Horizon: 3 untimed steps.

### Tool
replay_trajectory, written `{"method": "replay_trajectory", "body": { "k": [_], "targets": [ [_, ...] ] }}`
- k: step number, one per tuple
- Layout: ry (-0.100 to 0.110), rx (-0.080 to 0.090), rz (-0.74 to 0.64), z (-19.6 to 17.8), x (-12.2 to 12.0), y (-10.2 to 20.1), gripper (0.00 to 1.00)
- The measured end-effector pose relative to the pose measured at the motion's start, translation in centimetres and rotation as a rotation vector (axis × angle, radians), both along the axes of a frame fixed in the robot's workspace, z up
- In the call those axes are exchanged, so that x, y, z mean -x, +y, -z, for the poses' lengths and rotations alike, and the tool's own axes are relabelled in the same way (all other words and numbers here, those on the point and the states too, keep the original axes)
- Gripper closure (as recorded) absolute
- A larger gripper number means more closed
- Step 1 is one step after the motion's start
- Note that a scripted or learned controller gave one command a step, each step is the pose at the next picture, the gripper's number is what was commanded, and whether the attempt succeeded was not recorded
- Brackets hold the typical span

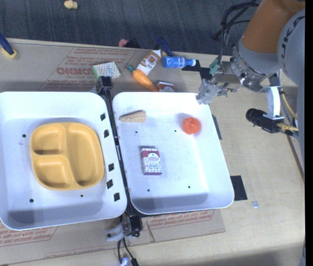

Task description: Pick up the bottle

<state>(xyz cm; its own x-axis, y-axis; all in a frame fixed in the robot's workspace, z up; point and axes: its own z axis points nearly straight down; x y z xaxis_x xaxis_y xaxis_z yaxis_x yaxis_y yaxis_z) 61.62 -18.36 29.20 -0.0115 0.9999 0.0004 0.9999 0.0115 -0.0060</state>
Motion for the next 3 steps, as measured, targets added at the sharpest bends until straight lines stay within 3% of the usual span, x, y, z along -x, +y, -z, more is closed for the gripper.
{"method": "replay_trajectory", "body": {
  "k": [1, 2, 3],
  "targets": [
    [-0.001, 0.000, 0.210, 7.6, 4.7, -1.4, 1.00],
    [-0.001, 0.001, 0.349, 11.8, 9.2, -1.1, 1.00],
    [0.001, 0.000, 0.506, 11.8, 14.1, 1.8, 1.00]
  ]
}}
